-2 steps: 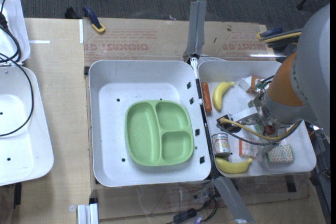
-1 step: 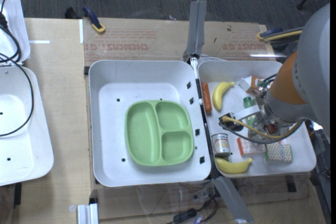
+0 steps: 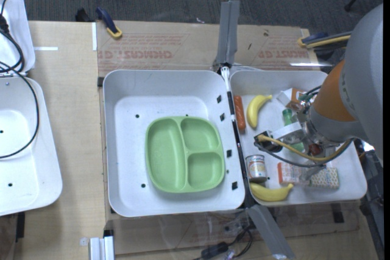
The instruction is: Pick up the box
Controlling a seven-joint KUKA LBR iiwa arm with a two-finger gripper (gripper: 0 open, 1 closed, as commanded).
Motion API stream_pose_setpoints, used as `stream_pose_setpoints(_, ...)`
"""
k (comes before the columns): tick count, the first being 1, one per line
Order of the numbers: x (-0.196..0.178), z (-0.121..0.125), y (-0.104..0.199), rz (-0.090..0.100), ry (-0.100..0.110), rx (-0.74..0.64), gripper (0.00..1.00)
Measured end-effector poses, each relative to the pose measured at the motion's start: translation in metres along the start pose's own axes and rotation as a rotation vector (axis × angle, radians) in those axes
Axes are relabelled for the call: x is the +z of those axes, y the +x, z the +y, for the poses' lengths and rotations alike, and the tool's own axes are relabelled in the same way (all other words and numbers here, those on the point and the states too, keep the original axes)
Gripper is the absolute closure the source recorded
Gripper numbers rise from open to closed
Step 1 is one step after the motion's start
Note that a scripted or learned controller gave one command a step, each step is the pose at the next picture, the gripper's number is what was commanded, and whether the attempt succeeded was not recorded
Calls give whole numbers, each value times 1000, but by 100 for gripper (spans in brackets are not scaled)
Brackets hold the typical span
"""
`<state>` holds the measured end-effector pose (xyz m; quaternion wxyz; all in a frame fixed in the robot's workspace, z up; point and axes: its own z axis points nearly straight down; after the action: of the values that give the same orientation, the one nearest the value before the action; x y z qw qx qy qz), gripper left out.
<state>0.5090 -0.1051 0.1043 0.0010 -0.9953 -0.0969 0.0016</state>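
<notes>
Arm [image 3: 359, 88] reaches in from the right and hangs low over the right bin [image 3: 350, 192]. The gripper [image 3: 306, 142] is buried under the wrist and a loop of yellow cable, so I can't tell whether it's spread or closed, or whether it has anything.

The box [image 3: 291, 173] lies flat in the right bin near the front wall. It's small, with a pale printed face and a red-orange strip down its left edge. The cable and wrist cover part of its top. It sits just right of the can [image 3: 256, 166], just above the front banana [image 3: 272, 192], and beside a speckled sponge-like block [image 3: 326, 178].

Also in the right bin: a second banana [image 3: 259, 108] near the back and an orange stick-shaped item [image 3: 240, 114] along the left wall.

The left bin [image 3: 122, 131] holds a green divided plate [image 3: 186, 154].
</notes>
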Motion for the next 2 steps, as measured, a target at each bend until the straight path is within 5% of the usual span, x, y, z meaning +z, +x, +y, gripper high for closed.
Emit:
stream_pose_setpoints(1, 9, -3, 2, 3, -5, -1, 0)
stream_pose_setpoints(2, 1, -2, 0, -3, -3, 2, 100)
